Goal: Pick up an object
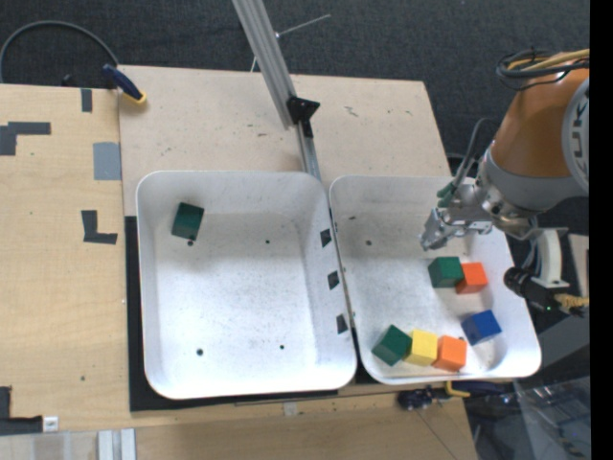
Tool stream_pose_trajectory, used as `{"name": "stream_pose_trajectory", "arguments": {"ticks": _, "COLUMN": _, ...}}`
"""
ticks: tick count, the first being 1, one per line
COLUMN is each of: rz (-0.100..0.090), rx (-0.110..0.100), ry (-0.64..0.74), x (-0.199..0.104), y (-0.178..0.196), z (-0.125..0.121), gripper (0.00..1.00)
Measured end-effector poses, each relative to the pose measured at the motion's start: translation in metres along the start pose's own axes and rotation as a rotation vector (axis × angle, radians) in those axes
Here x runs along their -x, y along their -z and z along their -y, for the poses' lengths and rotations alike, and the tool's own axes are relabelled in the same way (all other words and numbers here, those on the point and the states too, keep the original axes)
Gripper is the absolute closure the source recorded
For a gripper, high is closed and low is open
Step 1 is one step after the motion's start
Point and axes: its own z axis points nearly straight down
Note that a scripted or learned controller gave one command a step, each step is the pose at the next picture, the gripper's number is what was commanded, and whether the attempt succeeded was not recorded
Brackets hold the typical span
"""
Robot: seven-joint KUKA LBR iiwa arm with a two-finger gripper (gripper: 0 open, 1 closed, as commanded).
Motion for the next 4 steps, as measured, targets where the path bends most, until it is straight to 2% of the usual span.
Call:
{"name": "stream_pose_trajectory", "arguments": {"ticks": 2, "rz": 0.0, "rx": 0.002, "ry": 0.002, "x": -0.095, "y": 0.001, "z": -0.05, "gripper": 1.0}}
{"name": "stream_pose_trajectory", "arguments": {"ticks": 4, "rz": 0.001, "rx": 0.001, "ry": 0.001, "x": -0.204, "y": -0.015, "z": -0.093, "gripper": 1.0}}
